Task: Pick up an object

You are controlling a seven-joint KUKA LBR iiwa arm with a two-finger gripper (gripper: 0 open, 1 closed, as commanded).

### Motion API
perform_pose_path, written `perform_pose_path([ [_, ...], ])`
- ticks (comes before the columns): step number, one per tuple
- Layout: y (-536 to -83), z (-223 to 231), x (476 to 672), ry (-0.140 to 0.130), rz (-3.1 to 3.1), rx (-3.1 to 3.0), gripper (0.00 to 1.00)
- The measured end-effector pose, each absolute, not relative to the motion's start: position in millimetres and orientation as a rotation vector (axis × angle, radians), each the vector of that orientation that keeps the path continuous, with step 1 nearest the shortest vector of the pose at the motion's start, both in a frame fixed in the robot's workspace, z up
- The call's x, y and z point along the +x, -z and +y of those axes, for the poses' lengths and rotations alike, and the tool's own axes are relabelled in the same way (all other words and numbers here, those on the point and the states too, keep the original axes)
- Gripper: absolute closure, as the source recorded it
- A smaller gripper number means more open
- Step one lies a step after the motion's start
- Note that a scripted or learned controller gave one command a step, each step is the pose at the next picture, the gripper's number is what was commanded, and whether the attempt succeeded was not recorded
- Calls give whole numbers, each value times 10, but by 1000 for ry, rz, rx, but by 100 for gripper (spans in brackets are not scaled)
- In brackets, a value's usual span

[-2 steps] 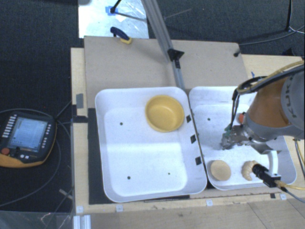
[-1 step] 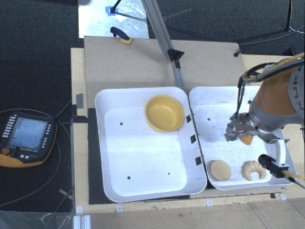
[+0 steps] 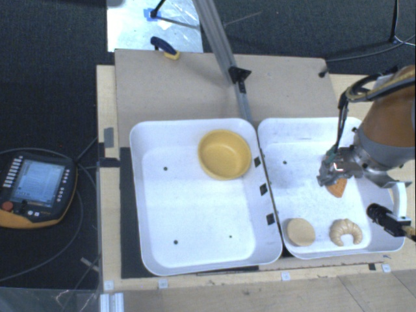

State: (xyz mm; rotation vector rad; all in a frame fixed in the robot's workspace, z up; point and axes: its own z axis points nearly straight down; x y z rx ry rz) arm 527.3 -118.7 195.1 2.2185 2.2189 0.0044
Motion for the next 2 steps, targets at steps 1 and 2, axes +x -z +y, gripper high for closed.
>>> perform_pose_path([
  [1, -2377, -1171, 5312, -4, 2220, 2218, 100],
  [2, -2276, -656, 5422, -2, 2226, 2217, 100],
])
